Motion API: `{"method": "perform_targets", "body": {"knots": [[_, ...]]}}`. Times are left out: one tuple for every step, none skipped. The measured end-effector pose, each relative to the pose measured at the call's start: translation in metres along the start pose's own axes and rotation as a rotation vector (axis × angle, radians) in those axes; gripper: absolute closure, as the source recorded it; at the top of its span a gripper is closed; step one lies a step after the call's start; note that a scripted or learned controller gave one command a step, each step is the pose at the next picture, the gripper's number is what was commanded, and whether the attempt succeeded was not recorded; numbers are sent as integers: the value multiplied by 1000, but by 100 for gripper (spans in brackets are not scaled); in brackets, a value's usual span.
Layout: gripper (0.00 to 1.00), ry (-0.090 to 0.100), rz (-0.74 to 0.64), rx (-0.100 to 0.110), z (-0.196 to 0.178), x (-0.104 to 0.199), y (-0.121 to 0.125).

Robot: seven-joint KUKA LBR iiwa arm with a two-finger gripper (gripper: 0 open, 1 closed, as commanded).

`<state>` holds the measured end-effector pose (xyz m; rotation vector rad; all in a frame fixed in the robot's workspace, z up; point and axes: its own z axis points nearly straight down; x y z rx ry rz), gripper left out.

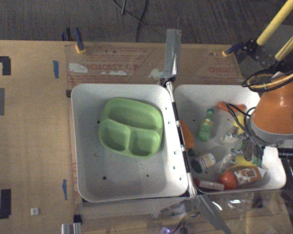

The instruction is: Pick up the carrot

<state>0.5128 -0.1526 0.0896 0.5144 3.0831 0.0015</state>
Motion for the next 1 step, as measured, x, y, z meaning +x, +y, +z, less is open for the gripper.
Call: {"method": "perform_targets", "body": {"knots": [[0, 9, -181, 1, -67, 33, 2]]}}
